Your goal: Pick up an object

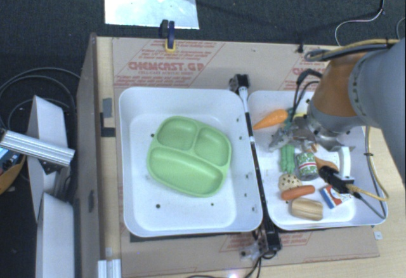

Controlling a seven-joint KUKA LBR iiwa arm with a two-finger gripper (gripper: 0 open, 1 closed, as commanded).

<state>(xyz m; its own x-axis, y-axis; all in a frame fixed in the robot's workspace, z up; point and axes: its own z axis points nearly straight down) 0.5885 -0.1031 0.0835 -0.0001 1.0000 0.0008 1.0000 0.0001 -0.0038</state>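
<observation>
Two shallow white bins sit side by side on a bench (166,65) covered with printed cardboard, seen from above at a slant.

In the right bin (267,103), nearest the viewer, a small tan bread loaf (307,209) lies by the near wall. Just behind it is an orange-red sausage (297,193), with a small blue and red piece (328,198) to its right. Behind the sausage is a yellow cheese wedge (288,181) dotted with holes. Next come a small can (306,166) with a green and red label and, touching its left side, a long green vegetable (288,158) that points away from the viewer.

The tool (287,138) hangs over the far end of the green vegetable, on a grey arm (371,89) with an orange band that reaches in from the right. Whether the tool is released or clenched cannot be told from this angle, and nothing can be seen gripped in it. An orange carrot (271,119) lies just beyond the tool and a little to its left, close to the wall between the bins.

The left bin (136,207) holds a light green divided plate (189,155), well apart from the tool.
</observation>
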